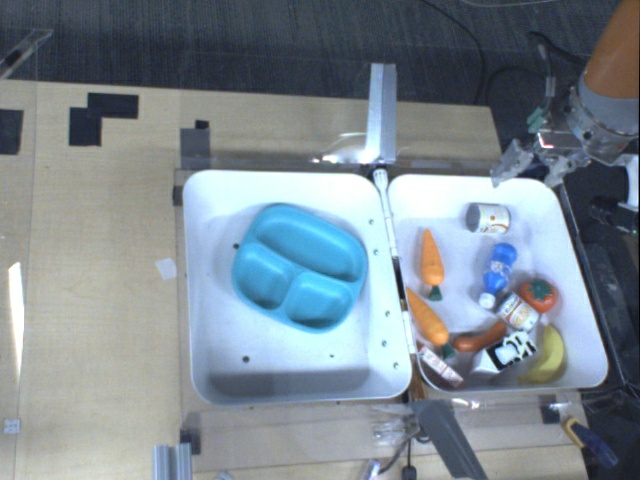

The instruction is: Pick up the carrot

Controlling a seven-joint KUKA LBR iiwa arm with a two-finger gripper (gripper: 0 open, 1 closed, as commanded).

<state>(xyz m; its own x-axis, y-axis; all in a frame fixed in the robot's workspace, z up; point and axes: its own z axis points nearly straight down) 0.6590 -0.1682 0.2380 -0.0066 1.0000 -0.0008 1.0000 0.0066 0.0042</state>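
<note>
Divided tray in left bin; two carrots in right bin, near divider.

Both white bins are looking like smooth moulded plastic, semi-matt, catching a soft sheen along the rims. The blue divided tray is reading as smooth plastic with a dull gloss. The bench top is showing a pale wood-look surface, matt and flat. The upright post between the bins is appearing as brushed grey metal. The two carrots are looking like matt orange plastic, the banana like smooth yellow plastic. The small can is shining faintly, paper-labelled. The gripper is showing bare metal, lightly reflective. The floor behind is looking dark, woven and rough.
</note>
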